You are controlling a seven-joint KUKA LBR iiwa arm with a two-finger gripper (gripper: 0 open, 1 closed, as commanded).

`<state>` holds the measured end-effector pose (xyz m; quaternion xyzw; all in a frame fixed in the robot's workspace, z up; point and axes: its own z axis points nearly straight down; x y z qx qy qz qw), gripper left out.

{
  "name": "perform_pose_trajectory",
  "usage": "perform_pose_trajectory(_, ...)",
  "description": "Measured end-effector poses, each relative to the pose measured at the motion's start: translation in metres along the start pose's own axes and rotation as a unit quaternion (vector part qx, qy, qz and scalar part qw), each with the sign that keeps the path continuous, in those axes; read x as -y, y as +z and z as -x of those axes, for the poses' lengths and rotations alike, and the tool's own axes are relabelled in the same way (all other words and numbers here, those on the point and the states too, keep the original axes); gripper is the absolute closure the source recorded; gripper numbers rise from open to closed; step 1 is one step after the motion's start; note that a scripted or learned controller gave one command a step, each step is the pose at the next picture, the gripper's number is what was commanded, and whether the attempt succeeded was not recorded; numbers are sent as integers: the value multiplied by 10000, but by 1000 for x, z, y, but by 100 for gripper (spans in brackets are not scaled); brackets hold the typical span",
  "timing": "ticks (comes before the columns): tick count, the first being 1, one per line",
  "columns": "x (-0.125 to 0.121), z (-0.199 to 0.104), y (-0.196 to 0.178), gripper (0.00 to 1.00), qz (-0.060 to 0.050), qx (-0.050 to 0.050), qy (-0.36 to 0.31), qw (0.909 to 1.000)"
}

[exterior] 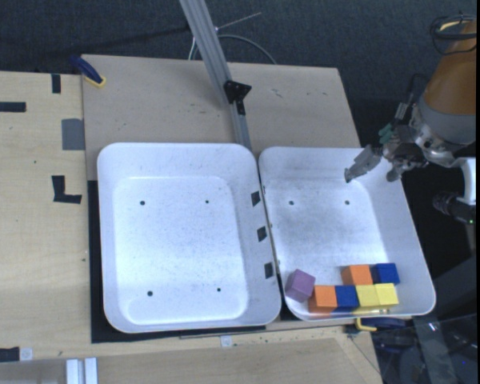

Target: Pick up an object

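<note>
- Gripper (pixel 376 165): hangs over the upper right corner of the right bin (pixel 320 174), at its rim. Two dark fingers show spread apart, one pointing left-down, the other to the right. Nothing sits between them, so the pincer is open and holding nothing.
- Arm (pixel 452 86): grey, with an orange band, comes in from the right edge, above the gripper.
- Right bin: white, speckled, shallow. All the blocks lie along its near edge, well apart from the gripper.
- Purple block (pixel 301 284): leftmost, tilted, near the bin's lower left corner, just beside the orange one.
- Front row, left to right: orange block (pixel 325 296), blue block (pixel 346 295), two yellow blocks (pixel 377 295), set touching.
- Back row: second orange block (pixel 356 274) and second blue block (pixel 386 273), touching each other and the front row.
- Left bin (pixel 176 158): white, touching the right bin along the middle seam.
- Metal bar (pixel 212 50): grey, runs slantwise from the top down to the seam between the bins, with a black clamp partway.
- Bench (pixel 32 174): pale wood, black tape marks at left; a blue-and-yellow item (pixel 89 71) lies near the far left corner.
- No readable writing, label or brand anywhere.
</note>
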<state>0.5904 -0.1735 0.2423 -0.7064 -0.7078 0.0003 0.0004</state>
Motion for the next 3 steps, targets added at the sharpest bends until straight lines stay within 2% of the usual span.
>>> perform_pose_trajectory(1, -58, -27, 149, 0, -24, 0, -6, 10000)
perform_pose_trajectory(2, -81, -74, 151, 0, -7, -4, -16, 10000)
perform_pose_trajectory(3, -87, -74, 151, 0, -106, 23, 20, 9999)
